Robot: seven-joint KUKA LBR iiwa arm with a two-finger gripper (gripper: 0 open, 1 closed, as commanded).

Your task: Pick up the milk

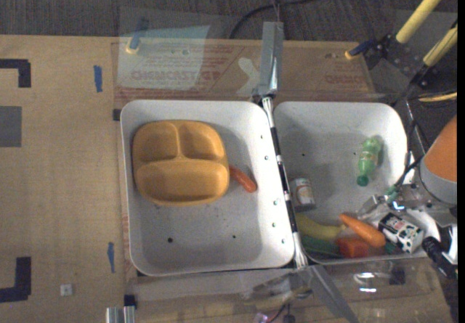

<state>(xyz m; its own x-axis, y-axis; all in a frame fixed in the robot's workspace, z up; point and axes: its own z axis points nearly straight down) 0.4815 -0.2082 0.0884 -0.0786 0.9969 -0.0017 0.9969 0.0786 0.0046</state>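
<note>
The arm [445, 158] rises closest to the lens at the right edge, its orange band a large soft blur above the grey wrist. Below and left of it, the gripper [389, 204] sits low over the near right corner of the right bin [341, 115]. Its metal parts merge with wires and glare there, so I cannot tell how far open it is or whether it has hold of anything.

The milk [401, 232], a small white carton with black patches, lies tilted just beside the gripper on its near side, against the bin's near right corner. Whether the two touch cannot be made out. Just left of the carton, an orange carrot [363, 229] lies slantwise, with a red piece [354, 247] beside its near side. Further left, a yellow banana [320, 229] lies along the near wall, with something green [320, 245] close in front of it. A small can [301, 191] lies beyond the banana, near the wall between the bins. A green bottle [367, 158] lies well apart from these, towards the far right of the bin.

In the left bin [127, 191], an orange-yellow divided plate [178, 162] sits in the far half, and a small orange sausage-shaped piece [243, 179] touches its right edge. Both bins rest on a brown bench [58, 191] marked with blue tape [97, 78], and a clear sheet [167, 53] lies beyond the left bin. Yellow poles [429, 2] cross the far right corner.
</note>
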